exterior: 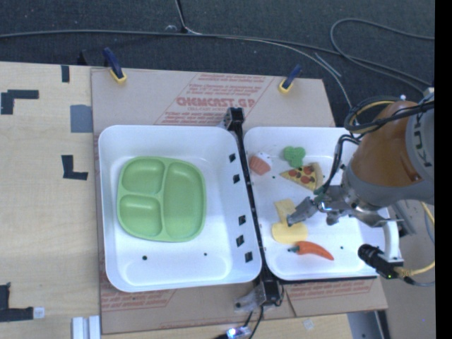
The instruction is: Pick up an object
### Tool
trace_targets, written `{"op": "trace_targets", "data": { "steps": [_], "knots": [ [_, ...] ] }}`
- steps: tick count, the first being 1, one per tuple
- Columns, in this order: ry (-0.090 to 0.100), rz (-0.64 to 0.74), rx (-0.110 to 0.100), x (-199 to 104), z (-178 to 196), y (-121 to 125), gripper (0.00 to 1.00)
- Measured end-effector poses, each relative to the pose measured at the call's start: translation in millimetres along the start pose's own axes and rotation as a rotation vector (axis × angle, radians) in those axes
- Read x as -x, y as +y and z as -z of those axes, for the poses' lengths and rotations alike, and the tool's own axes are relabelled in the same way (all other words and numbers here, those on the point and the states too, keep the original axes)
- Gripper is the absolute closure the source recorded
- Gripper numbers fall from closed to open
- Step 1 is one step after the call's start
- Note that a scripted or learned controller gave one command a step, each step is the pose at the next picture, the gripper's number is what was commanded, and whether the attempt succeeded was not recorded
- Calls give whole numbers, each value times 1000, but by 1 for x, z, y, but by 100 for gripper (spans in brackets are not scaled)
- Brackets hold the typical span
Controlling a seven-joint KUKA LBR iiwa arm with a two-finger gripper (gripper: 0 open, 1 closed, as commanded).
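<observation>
The right bin (367, 270) serves as the landmark here. Inside it, near its middle, the gripper (298, 216) reaches in from the right, its dark fingers (304, 211) low over a pale yellow cheese-like piece (284, 209). The fingers seem to lie close together with nothing visibly between them, though at this size and angle I cannot tell for certain whether they are spread or pressed together. Just below the fingertips, toward the bin's near edge, lies a yellow banana-like toy (289, 233), and beside that, nearer still to the near edge, an orange carrot or pepper (313, 250) with a green tip.

Toward the right bin's far side sit three more toys: a pizza slice (301, 175) just above the gripper, a green broccoli-like piece (294, 154) beyond it, and a pink-and-white piece (260, 164) close to the bin's left wall.

The grey arm (385, 161), with its orange band, hangs over the right bin's right half, covering that rim.

To the left of the right bin, touching it along a row of black clips, is the left bin (162, 270), which holds a green divided plate (161, 198) lying flat in its left-centre. Both bins rest on a cardboard sheet (212, 97) clamped at its far edge.
</observation>
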State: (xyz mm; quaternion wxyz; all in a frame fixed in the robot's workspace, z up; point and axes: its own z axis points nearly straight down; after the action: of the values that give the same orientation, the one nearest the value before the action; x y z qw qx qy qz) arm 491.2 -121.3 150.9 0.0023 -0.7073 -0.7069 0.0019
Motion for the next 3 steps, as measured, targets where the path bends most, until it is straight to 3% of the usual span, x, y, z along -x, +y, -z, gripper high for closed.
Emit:
{"op": "trace_targets", "data": {
  "steps": [1,2,3],
  "knots": [
    [1,1,-1,-3,-55,9,0],
    [-1,1,5,-3,-66,9,0],
    [-1,1,14,-3,-52,12,100]
  ]
}}
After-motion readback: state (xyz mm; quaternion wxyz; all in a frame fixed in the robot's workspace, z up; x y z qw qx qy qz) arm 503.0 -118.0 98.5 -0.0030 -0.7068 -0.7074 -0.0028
